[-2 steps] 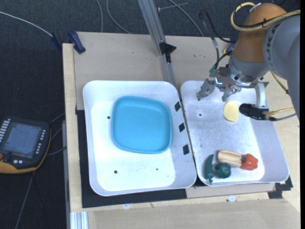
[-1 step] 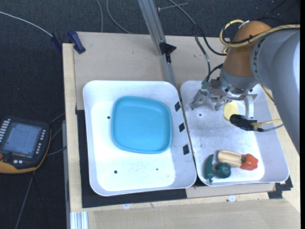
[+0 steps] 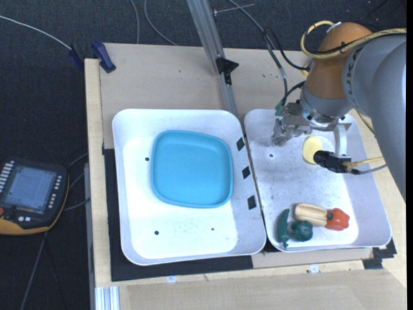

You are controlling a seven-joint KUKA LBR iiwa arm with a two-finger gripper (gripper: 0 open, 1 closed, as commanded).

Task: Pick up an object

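My gripper point(image 3: 282, 133) hangs over the back left part of the right bin point(image 3: 284, 179), pointing down at bare bin floor. Nothing shows between its fingers. A yellow round object point(image 3: 312, 148) lies just right of it, partly behind a black part of the arm. At the bin's front lie a green toy point(image 3: 292, 228), a tan roll-shaped piece point(image 3: 310, 214) and a red piece point(image 3: 337, 219), close together. A blue square plate point(image 3: 191, 168) sits in the left bin point(image 3: 135, 192).
A slanted metal pole point(image 3: 210, 37) rises behind the bins. Black clips point(image 3: 245, 172) line the seam between the bins. A teach pendant point(image 3: 29, 192) lies on the floor at left. Cables run across the dark floor behind the bench.
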